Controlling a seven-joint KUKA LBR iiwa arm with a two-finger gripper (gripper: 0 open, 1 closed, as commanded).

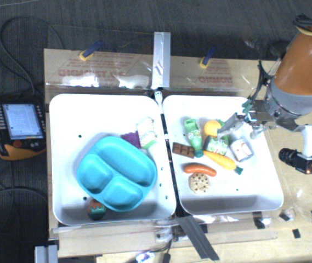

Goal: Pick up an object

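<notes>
Camera view: pincer (233,122), grip state unclear, hovers beside a yellow lemon (212,127).

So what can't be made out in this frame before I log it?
- Gripper, camera view: small and blurred, so its finger state and whether it holds anything cannot be told.
- Purple object: mostly hidden behind the blue plastic sectioned tray.
- Small red-and-green toy: partly hidden under the tray's edge.
- Orange-banded grey arm: cut off by the right edge.
</notes>
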